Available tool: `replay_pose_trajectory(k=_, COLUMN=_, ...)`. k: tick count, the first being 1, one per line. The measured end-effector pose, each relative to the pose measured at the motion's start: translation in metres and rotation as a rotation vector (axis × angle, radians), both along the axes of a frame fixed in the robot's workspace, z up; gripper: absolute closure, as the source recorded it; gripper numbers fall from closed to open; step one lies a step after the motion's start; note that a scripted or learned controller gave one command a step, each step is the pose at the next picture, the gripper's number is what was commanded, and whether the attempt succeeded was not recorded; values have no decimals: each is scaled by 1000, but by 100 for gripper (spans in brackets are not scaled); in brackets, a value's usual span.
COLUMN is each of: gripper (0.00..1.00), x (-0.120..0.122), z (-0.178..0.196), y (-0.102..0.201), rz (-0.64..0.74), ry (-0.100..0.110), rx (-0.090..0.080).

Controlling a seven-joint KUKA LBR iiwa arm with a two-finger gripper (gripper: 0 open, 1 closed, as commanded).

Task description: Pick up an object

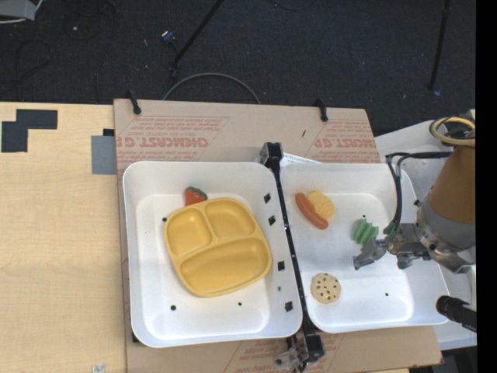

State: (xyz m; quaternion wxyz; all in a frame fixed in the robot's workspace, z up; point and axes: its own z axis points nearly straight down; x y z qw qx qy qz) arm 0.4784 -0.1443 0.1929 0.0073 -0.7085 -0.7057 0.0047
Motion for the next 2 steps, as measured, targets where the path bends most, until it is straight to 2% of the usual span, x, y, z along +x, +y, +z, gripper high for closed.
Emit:
replay_pose_trajectory(k=1, gripper=0, x=3, z=6, y=0, rz=4, ry=-12, rx=-2)
replay_pose_trajectory(k=2, gripper=0, x=-1, z=-41, y=9, rz=4, ry=-9, rx=0)
